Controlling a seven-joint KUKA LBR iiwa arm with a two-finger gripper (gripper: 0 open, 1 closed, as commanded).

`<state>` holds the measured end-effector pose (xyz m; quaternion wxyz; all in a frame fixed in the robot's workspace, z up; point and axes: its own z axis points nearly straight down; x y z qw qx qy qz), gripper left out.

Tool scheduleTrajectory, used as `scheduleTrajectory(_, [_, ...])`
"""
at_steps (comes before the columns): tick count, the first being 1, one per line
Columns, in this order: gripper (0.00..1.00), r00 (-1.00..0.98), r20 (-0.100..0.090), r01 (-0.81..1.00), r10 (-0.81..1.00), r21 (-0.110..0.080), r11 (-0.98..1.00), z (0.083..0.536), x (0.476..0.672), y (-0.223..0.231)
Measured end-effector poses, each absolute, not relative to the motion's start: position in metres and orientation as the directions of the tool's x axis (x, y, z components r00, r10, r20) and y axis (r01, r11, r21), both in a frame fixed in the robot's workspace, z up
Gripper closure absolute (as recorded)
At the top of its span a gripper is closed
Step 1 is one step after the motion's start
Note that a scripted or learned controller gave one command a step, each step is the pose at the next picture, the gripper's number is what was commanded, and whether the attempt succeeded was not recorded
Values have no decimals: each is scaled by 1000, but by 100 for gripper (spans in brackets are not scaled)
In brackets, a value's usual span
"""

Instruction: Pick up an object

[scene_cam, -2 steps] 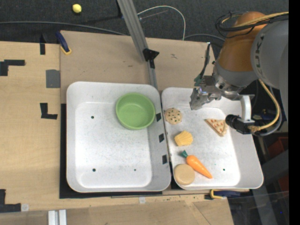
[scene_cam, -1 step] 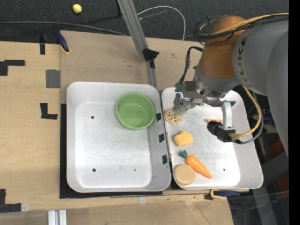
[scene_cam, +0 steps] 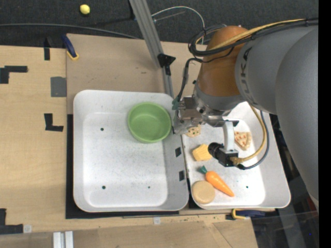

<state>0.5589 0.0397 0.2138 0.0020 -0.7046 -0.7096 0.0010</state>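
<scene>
My gripper (scene_cam: pixel 185 119) hangs over the upper left corner of the right bin (scene_cam: pixel 269 190), close to the wall shared with the left bin. Just below it lies a small speckled cookie (scene_cam: pixel 194 132). It looks to be touching or nearly touching the gripper's lower end. In the same bin are a yellow cheese block (scene_cam: pixel 201 152), an orange carrot (scene_cam: pixel 219 183), a round tan disc (scene_cam: pixel 203 192) and a pizza-like wedge (scene_cam: pixel 242 139). A green bowl (scene_cam: pixel 149 122) sits in the left bin (scene_cam: pixel 103 190), right beside the gripper.
The grey arm with its orange band (scene_cam: pixel 222 61) covers the upper part of the right bin. A black cable fitting (scene_cam: pixel 223 155) hangs over the bin's middle. A grey pole (scene_cam: pixel 150 30) slants in from the top. A yellow ball (scene_cam: pixel 85 9) lies far back.
</scene>
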Motion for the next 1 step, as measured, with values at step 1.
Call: scheduleTrajectory(1, [100, -6, 1, 1000, 1000, -5, 6, 212, 534, 80])
